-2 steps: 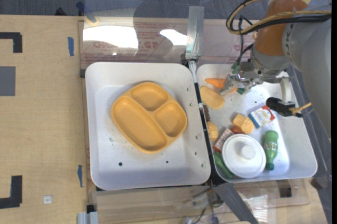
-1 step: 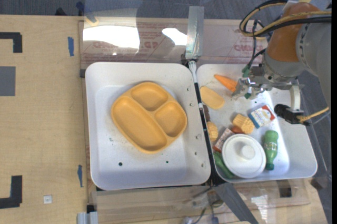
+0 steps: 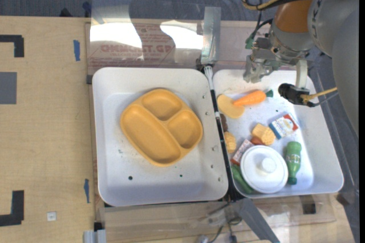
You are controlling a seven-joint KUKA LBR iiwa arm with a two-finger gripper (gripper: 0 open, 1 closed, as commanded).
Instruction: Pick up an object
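The gripper (image 3: pixel 255 72) hung at the far edge of the right bin (image 3: pixel 325 139), fingers slightly apart with nothing between them, just above the carrot (image 3: pixel 250 99), probably the nearest thing to pick. Other toys crowded the bin's near left corner: a white lidded pot (image 3: pixel 263 167), a green bottle (image 3: pixel 293 160), a small red-and-blue carton (image 3: pixel 283 125) whose print was unreadable. A yellow divided plate (image 3: pixel 161 125) filled the left bin (image 3: pixel 108 179). Faded red lettering beyond stayed illegible.

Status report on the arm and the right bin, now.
Gripper above right bin's far edge, nothing between its fingers. Orange toy carrot lies just below it. Green toy bottle and round white lid crowd the near end.
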